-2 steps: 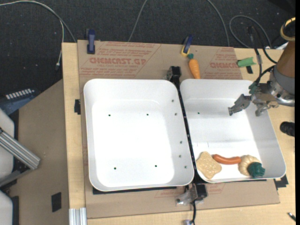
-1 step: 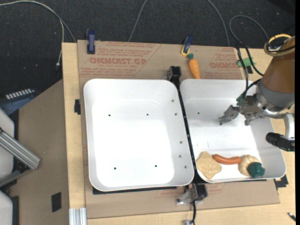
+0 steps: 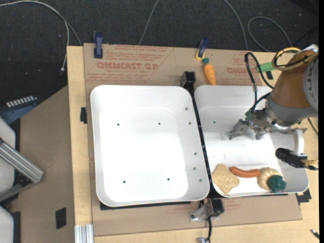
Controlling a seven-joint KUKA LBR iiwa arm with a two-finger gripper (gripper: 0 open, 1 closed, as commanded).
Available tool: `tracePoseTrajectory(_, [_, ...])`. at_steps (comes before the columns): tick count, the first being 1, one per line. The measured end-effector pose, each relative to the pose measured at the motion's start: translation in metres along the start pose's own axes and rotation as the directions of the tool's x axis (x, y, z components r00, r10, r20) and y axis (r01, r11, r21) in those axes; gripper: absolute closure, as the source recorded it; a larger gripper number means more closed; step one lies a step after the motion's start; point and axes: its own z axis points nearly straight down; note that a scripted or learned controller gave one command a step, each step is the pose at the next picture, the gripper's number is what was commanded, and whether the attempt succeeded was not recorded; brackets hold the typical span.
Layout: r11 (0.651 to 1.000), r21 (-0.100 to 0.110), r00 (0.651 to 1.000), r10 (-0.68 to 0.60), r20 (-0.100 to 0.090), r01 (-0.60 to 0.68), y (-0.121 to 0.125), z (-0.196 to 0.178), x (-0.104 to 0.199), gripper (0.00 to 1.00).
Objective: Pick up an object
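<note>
Overhead slanted view of a bench (image 3: 81, 135) bearing two shallow white bins side by side. The left bin (image 3: 101, 151) shows a bare floor with small dark holes. The right bin (image 3: 217, 105) holds the objects, all lying along its near edge: a pale tan cracker-shaped piece (image 3: 225, 178) at the near left corner, a red-orange sausage-shaped piece (image 3: 244, 172) just beside it and touching or nearly touching it, and a beige lump with a teal-green end (image 3: 270, 179) at the right end of the row. An orange carrot-shaped toy (image 3: 209, 73) lies outside the bins, on the board just beyond the far left corner of the right bin, near a blue-and-yellow clamp (image 3: 202, 48); a second blue clamp (image 3: 97, 44) stands at the far left corner of the board. The arm (image 3: 293, 85) reaches in from the right, its orange band above the wrist. The gripper (image 3: 242, 129) hangs over the middle of the right bin, apart from the row of objects, its grey fingers (image 3: 236, 131) spread with nothing between them. Cables (image 3: 50, 9) trail across the dark floor beyond the bench
</note>
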Motion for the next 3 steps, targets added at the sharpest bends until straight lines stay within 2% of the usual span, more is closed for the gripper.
tracePoseTrajectory(1, [1.0,-0.005,1.0,0.0,0.001,0.0,0.001,-0.013,-0.001,1.0])
tracePoseTrajectory(3, [1.0,-0.008,1.0,0.001,0.002,-0.001,0.002,-0.1,0.002,1.0])
